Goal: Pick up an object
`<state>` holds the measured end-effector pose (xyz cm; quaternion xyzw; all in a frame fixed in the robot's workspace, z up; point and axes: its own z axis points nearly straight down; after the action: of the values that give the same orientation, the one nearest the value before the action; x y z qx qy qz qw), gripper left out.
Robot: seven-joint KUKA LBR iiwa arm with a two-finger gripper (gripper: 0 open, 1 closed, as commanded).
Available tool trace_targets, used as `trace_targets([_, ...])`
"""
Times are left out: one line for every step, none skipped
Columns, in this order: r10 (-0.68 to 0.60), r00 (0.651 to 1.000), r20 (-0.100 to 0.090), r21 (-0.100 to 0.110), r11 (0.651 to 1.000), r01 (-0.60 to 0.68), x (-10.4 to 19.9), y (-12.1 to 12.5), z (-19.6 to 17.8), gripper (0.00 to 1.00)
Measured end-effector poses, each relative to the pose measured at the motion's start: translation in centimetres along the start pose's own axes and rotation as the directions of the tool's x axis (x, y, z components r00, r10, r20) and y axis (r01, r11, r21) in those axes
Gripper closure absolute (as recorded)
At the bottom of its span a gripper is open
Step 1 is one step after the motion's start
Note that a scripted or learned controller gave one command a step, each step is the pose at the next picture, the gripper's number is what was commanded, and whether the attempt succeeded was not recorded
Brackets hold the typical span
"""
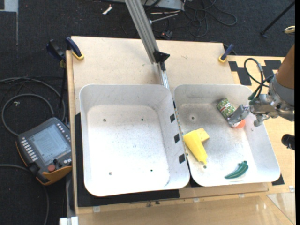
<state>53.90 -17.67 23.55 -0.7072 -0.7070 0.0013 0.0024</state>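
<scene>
Reaching in from the right, end effector [248, 116] sits low over the right bin [262, 170]; its grip state cannot be told. Nearest lies a green object [236, 170], then a yellow object [196, 144], farthest a green can [226, 107].

bench: pale wooden top [122, 62], bare strip at far side
left bin [89, 125]: white, shallow, on bench left half
right bin [265, 146]: white, just beside left bin, edges overlapping at middle
clamps: yellow-tipped, far left corner [74, 48], far right corner [226, 53]
</scene>
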Motion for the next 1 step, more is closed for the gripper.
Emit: trace_targets([-0.001,1.000,0.000,0.000,1.000,0.001,0.52,0.26,4.48,0.00])
